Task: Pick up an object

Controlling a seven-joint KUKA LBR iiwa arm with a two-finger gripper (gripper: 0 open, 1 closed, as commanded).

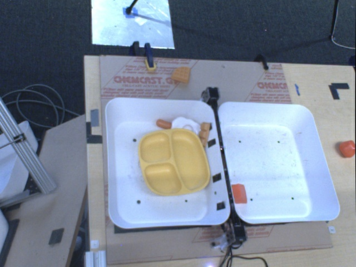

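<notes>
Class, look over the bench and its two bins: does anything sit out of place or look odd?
Yes. Two items lie outside the bins: a tan waffle-like piece on the board behind the left bin, and an orange object on the bench beyond the right bin. The yellow divided plate also sits skewed in the left bin.

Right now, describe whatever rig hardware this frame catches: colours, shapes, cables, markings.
The left bin and right bin are shallow, white, rounded-cornered. Black clips line their shared edge. A dark cable trails off the front. The brown board carries red CHEMCAST lettering.
</notes>
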